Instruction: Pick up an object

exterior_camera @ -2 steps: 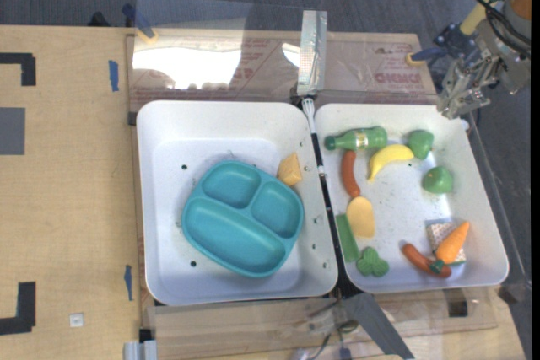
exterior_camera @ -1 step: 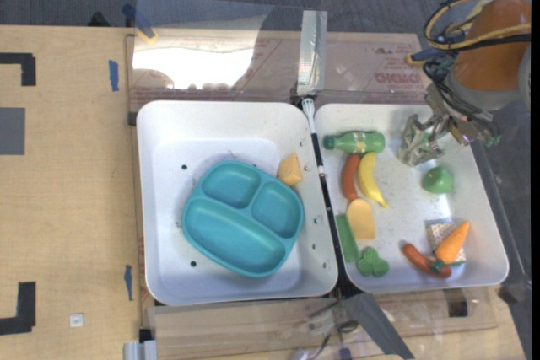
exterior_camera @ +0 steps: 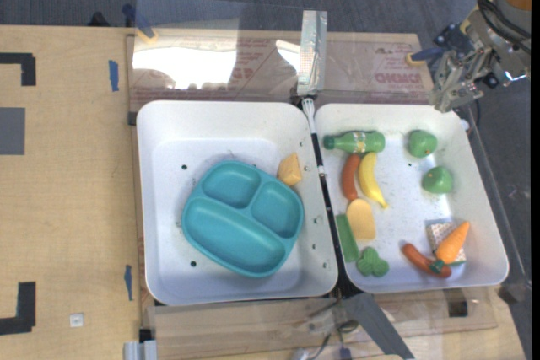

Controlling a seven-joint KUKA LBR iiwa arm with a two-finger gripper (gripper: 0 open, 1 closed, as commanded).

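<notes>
The right bin (exterior_camera: 485, 206) holds toy food: a green bottle (exterior_camera: 354, 142), a red sausage (exterior_camera: 350, 175), a banana (exterior_camera: 371, 179), two green round fruits (exterior_camera: 421, 142) (exterior_camera: 438, 179), a yellow-orange piece (exterior_camera: 361, 219), a green strip (exterior_camera: 347, 238), broccoli (exterior_camera: 372, 263), a red chili (exterior_camera: 419, 259) and a carrot (exterior_camera: 452, 242) lying on a small box (exterior_camera: 436, 231). My gripper (exterior_camera: 449, 97) hangs over the far right corner of this bin, above and to the right of the nearer green fruit. Nothing is visibly held.
The left bin (exterior_camera: 160, 181) holds a teal divided plate (exterior_camera: 243, 217) with a small orange piece (exterior_camera: 290, 170) at its far right edge. A clear plastic sheet and a taped upright strip (exterior_camera: 312, 51) stand behind the bins. Wooden bench surface extends to the left.
</notes>
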